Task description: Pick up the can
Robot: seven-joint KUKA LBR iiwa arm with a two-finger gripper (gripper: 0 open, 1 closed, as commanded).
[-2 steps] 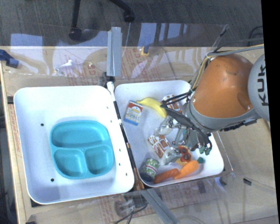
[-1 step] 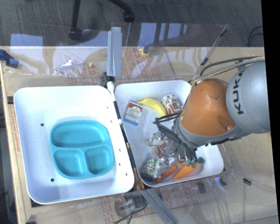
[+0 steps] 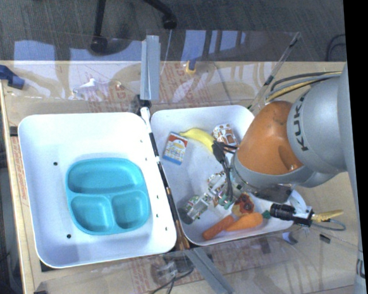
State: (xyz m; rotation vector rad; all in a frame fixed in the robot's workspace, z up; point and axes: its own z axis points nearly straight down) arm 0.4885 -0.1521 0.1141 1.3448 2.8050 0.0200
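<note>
Because our arm (image 3: 298,140) reaches in from the right and bends down over the right bin (image 3: 163,122), its orange band hides a good part of that bin's floor. We see the gripper (image 3: 207,198) low in the bin, near the front wall, its metal parts tangled visually with whatever lies under it, so we cannot tell how it stands or whether anything is caught in it. The can (image 3: 225,133) (our best guess for the small round, shiny-topped object) sits toward the back of the bin, just beside the banana (image 3: 198,137) and right at the edge of the arm's band. A small carton (image 3: 175,148) lies near the bin's left wall, and a carrot (image 3: 231,226) rests along the front wall. The left bin (image 3: 37,132) carries a blue divided tray (image 3: 106,195). We judge the pick not yet made, since the can appears apart from the gripper.
</note>
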